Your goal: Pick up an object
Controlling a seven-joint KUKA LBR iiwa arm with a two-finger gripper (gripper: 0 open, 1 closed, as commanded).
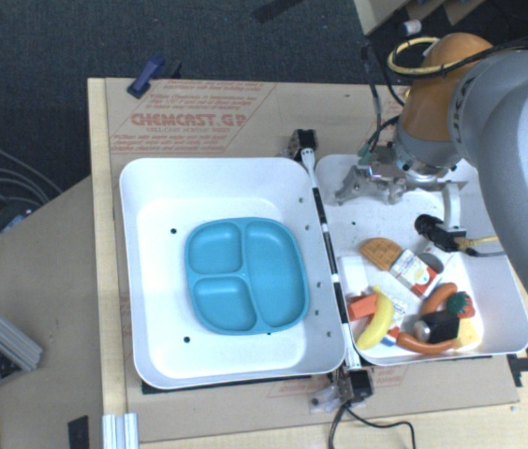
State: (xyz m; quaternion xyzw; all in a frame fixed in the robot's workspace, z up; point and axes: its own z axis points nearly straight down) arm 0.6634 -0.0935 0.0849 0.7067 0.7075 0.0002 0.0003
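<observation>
My gripper (371, 187) hangs over the far end of the right bin (496, 279), above bare white floor, open with nothing between its fingers. The loose objects lie nearer the front of that bin, apart from the gripper: a brown cookie (380, 249), a small white and red packet (412, 269), a yellow banana (376, 324), an orange piece (362, 303), a red sausage (423, 345), a black item (438, 326) and a red tomato-like toy (459, 303). They lie crowded together, some overlapping.
The left bin (152, 251) holds a blue divided plate (245, 274) in its middle. A raised rim with black clips (303, 143) separates the two bins. The grey arm (517, 138) covers the right bin's far right side.
</observation>
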